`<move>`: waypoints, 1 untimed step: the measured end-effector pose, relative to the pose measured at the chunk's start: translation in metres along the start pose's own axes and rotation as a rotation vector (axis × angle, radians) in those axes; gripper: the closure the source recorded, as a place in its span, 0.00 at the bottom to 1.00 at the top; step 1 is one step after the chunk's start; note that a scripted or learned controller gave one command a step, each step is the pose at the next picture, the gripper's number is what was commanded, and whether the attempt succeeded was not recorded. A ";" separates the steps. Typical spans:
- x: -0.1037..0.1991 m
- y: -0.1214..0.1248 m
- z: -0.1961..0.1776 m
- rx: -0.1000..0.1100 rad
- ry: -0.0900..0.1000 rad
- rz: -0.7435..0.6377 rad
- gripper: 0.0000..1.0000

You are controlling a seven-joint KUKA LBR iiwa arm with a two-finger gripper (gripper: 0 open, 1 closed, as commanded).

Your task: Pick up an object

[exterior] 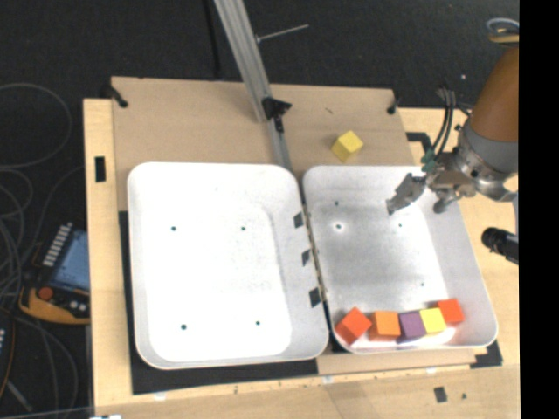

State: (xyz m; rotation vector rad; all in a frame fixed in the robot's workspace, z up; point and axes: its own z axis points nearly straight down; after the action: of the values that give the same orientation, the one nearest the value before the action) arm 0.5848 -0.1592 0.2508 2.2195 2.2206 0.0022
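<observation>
Spanning a tan bench [201,129] over dark floor [87,24], two white bins [218,260] sit below the parted, unladen claw [424,195].

Tan wooden bench [201,129] on dark floor [105,24]; cables [26,138] left.

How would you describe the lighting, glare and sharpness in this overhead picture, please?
In the camera view, light is even and soft; the left bin looks washed out to near pure white, the right bin greyer and speckled; the gripper is slightly blurred; the row of blocks stays fairly crisp; the surrounding floor is dark.
</observation>
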 end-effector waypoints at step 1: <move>0.009 0.036 0.103 0.006 -0.001 -0.004 0.00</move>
State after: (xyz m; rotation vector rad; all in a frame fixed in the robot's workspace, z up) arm 0.6206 -0.1504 0.1483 2.2177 2.2281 -0.0053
